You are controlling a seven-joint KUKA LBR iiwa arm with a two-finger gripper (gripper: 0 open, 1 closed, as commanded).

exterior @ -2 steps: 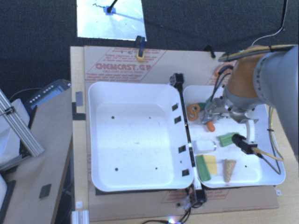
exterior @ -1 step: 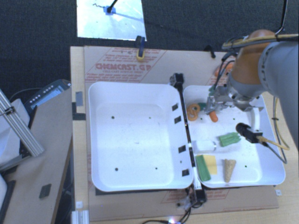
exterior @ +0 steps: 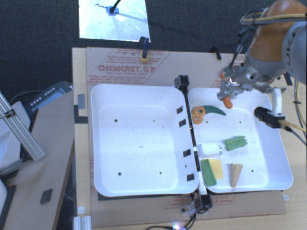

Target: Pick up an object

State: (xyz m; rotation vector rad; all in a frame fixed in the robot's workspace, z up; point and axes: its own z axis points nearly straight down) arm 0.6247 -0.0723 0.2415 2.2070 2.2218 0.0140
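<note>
Gripper (exterior: 229, 96) sits over the far end of the right bin (exterior: 276, 143), with a small orange piece (exterior: 227, 103) at its fingertips; whether it is clamped cannot be told. Below lie an orange ring (exterior: 198, 113), dark green pod (exterior: 214, 110), green bundle (exterior: 235, 143), and tan cone (exterior: 235, 174).

This is a robotics lab, not a home or shop — a grey industrial arm (exterior: 280, 30) with an orange band reaches over a desk (exterior: 81, 128) carrying two shallow white bins (exterior: 139, 138) on a printed board (exterior: 127, 68). Aluminium framing (exterior: 19, 133) stands at the left, cables trail at the near edge, and dark carpet (exterior: 38, 28) lies beyond — a test rig.
</note>
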